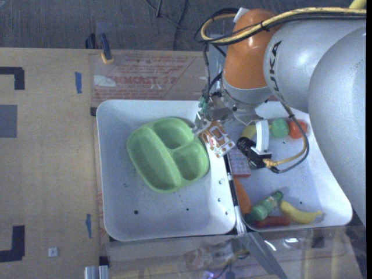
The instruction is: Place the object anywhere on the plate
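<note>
Starting at the far left, we see the bare wooden tabletop (46,156), well to the left of the plate, with black tape corners and short blue tape strips on it. Next comes the left bin (168,217), white and shallow, and in it lies the green plate (165,156), the landmark for everything else. The plate has three compartments and sits in the bin's upper middle, turned at a slant.

Just at the plate's upper right rim hangs the end effector (212,133). A small orange-and-white piece (216,139) shows at its tip, over the plate's right edge. We cannot tell whether that piece is held or belongs to the tool, nor whether the end effector is open or closed. Above it, up and right of the plate, rises the arm (325,68), grey with its orange band.

Right of the plate lies the right bin (317,173). Near its lower left corner, closest to the plate, an orange carrot (243,199) lies along the wall. Beside it are a green bottle (268,203) and a red chili (272,220), then a yellow banana (299,212) farther right. Level with the plate's top, a green piece (279,127) and an orange piece (297,129) sit side by side, close under the arm.
</note>
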Controlling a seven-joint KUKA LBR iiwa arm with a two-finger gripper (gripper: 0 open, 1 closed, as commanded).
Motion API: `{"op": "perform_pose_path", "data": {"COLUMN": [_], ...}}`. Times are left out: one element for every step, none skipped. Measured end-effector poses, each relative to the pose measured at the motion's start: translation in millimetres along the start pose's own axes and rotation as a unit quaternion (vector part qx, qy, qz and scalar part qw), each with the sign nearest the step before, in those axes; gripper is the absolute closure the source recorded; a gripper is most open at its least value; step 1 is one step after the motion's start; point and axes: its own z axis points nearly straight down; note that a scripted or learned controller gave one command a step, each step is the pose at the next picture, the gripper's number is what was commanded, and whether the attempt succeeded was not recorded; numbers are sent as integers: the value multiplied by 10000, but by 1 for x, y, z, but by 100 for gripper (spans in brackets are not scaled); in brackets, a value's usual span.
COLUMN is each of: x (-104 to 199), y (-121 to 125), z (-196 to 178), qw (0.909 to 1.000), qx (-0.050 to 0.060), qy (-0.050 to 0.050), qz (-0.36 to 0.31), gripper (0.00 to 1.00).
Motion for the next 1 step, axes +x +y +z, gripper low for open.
{"op": "perform_pose_path", "data": {"x": [0], "y": [0], "z": [0], "qw": [10000], "qx": [-2], "qy": [0], "qz": [-2], "gripper": [0]}}
